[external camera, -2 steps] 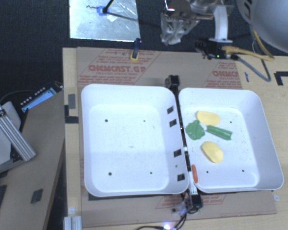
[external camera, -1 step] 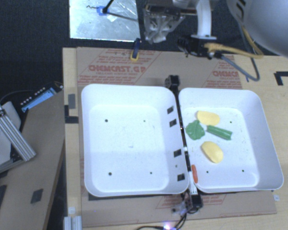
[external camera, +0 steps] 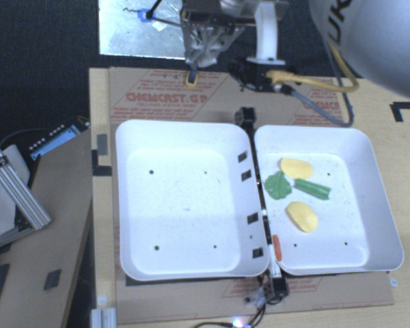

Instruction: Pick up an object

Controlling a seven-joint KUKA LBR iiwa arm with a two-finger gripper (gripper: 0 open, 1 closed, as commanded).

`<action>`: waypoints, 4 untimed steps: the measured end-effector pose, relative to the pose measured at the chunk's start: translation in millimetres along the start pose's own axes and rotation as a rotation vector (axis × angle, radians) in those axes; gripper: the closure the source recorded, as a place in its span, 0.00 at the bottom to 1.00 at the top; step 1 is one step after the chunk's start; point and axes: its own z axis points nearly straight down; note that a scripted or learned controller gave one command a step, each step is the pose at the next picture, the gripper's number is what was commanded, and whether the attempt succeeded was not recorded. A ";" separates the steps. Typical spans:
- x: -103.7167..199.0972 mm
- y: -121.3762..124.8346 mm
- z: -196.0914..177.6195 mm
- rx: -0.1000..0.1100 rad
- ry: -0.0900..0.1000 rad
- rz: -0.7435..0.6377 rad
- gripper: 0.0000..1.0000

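The right bin (external camera: 376, 203) holds a few small items. A yellow piece (external camera: 296, 167) lies near the bin's middle, with a green leafy piece (external camera: 278, 185) and a long green piece (external camera: 313, 188) just below it. A second yellow piece (external camera: 302, 216) lies nearer the front. A small orange-red piece (external camera: 277, 247) rests by the bin's left wall. My gripper (external camera: 203, 55) hangs high at the top of the view, beyond the far edge of the left bin (external camera: 133, 203), well away from all the items. Nothing shows in it.
The grey arm (external camera: 369, 26) fills the top right corner. A yellow cable and grey hose (external camera: 314, 94) run over the cardboard behind the right bin. Black clips (external camera: 253, 197) sit along the seam between the bins. Metal framing (external camera: 14, 190) stands at the left.
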 end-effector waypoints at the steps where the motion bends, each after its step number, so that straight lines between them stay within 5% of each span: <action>1: -1.8 -33.5 -16.3 0.002 -0.001 0.000 1.00; 2: -52.4 -81.9 -16.4 0.002 -0.001 0.008 1.00; 3: -13.0 -110.5 -15.6 0.003 0.000 -0.001 1.00; 4: -152.8 -104.6 -6.7 0.001 -0.004 0.018 1.00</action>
